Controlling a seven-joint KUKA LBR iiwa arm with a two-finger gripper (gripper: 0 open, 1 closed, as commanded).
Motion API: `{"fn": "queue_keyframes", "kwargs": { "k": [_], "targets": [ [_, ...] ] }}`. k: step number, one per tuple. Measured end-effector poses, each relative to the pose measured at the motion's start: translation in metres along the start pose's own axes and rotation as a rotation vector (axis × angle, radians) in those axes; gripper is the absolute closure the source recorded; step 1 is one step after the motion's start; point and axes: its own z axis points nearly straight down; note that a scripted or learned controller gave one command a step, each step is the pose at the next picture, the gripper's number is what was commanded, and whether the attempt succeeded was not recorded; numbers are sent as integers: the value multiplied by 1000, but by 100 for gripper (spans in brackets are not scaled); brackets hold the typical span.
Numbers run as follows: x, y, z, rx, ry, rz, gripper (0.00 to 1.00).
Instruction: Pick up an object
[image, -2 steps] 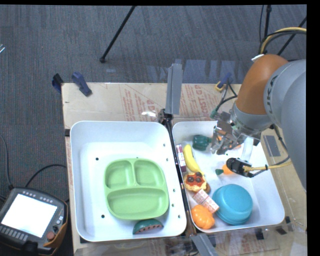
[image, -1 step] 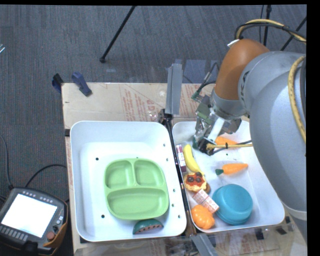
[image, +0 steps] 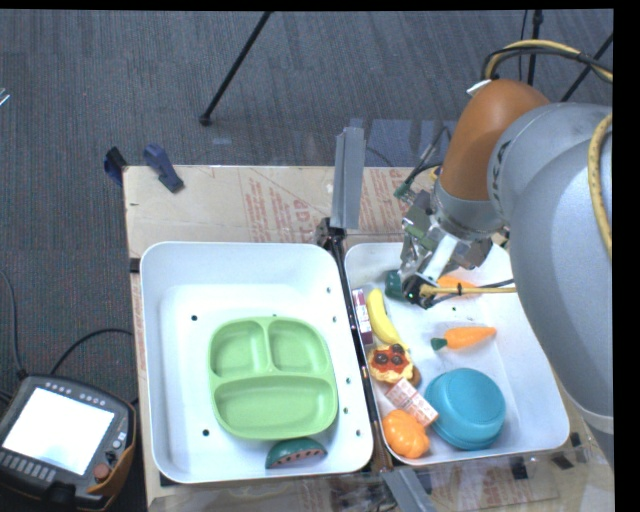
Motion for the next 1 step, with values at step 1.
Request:
{"fn": "queue_keyframes", "kwargs": {
  "k": [1],
  "targets": [
    [-35,21,29,2,-1,79,100]
  ]
}}
